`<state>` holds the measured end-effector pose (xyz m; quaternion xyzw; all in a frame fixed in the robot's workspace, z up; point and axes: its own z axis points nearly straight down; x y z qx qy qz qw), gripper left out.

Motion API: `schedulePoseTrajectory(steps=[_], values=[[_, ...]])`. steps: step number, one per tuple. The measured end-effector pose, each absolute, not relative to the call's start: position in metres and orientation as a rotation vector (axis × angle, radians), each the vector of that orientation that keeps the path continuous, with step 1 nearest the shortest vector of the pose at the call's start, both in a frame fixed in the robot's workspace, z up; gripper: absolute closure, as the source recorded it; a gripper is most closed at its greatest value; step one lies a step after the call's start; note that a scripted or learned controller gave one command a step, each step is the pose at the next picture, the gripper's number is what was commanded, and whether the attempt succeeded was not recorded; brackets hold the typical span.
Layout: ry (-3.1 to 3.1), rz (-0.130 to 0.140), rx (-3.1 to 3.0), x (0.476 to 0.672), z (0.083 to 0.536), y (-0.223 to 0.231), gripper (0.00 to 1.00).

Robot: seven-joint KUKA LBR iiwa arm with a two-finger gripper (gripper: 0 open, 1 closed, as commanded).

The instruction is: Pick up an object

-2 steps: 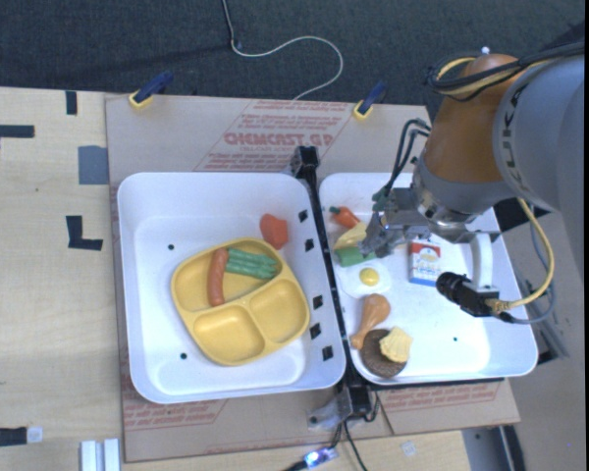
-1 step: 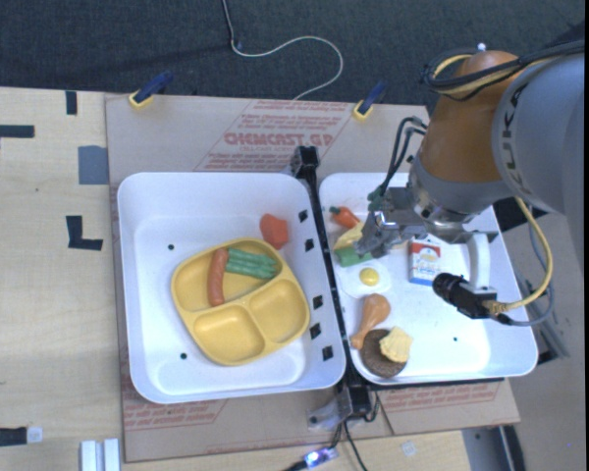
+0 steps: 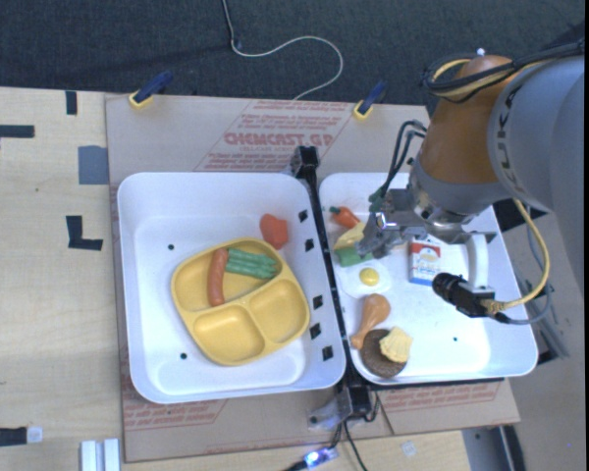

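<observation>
Desk [image 3: 39, 263] carries two white bins. Left bin [image 3: 147, 204], frame centre: yellow divided plate [image 3: 240, 307] with sausage and green beans. Right bin [image 3: 491, 356]: hand [image 3: 378, 232] low over green and yellow toy food [image 3: 350, 248]; grip state cannot be told. Fried egg [image 3: 371, 279] just below.

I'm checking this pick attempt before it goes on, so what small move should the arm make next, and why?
Probably a short, straight descent. The hand sits in the right bin, over the cluster of a yellow piece, a green piece and a carrot near the divider. Nothing shows between its fingers, so lowering onto that cluster seems the likeliest way to get a grasp.
</observation>
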<state>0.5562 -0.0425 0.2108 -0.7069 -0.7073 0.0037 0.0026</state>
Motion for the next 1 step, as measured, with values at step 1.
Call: schedulePoseTrajectory(steps=[1], values=[[-2.222,0.007,-2.214,0.5649,0.223,-0.0335,1.0]])
